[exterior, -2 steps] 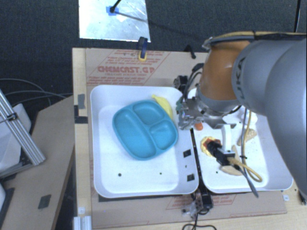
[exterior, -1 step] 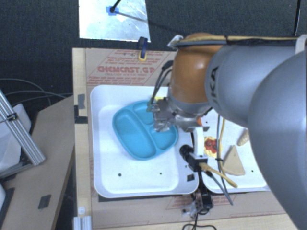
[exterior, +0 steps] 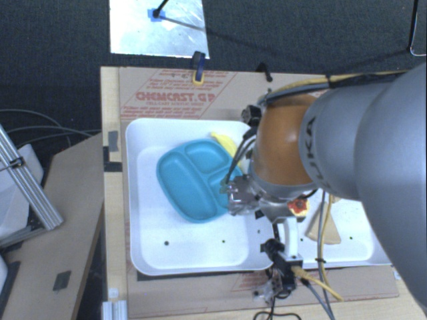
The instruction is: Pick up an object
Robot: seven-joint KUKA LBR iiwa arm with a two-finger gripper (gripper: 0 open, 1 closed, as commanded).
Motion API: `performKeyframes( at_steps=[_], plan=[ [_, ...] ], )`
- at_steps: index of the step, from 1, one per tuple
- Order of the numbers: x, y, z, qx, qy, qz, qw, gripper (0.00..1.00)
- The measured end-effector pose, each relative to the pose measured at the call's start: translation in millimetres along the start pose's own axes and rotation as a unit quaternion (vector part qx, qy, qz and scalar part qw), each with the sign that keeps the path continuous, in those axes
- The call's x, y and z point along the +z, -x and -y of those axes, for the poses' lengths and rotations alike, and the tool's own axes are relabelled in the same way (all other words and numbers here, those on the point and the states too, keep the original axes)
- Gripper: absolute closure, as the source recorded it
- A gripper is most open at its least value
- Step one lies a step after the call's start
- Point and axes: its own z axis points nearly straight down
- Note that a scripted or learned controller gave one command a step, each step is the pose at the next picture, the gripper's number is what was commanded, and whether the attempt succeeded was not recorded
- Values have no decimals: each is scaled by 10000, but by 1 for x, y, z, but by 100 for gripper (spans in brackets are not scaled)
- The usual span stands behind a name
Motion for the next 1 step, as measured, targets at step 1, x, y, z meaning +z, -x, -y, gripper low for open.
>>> performKeyframes(
  at_steps=[1],
  plan=[
    [24,-3,-83,-26,59,-4,10000,100]
  ],
)
